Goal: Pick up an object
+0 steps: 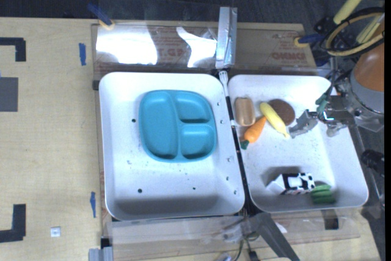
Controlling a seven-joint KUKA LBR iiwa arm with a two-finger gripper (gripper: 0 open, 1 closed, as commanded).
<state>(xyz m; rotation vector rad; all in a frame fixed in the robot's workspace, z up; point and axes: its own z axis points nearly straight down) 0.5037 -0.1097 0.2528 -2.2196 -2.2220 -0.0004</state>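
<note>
A: Status, quick?

B: My hand (303,123) hovers low in the right bin (342,159), at its far-right part, just right of the toy banana (274,117). Fingers look parted narrowly, with nothing between them.

A: Targets?

B: A far-left cluster in that bin: bread-roll toy (244,110), orange carrot (254,131), banana, and a brown round piece (283,110) behind the banana. Near side: small black-and-white toy (297,182) touching a green item (322,194). Left bin (116,150) holds a blue divided plate (178,124).

A: Best pick?

B: I judge the banana, as it's closest. It lies at a slant, touching the brown piece and close to the carrot, so I should turn my wrist to close across its narrow width, go in at its free near end, and descend straight down.

A: Risk?

B: It's curved and smooth, so it may squirt out, or I'll nudge the carrot.
</note>
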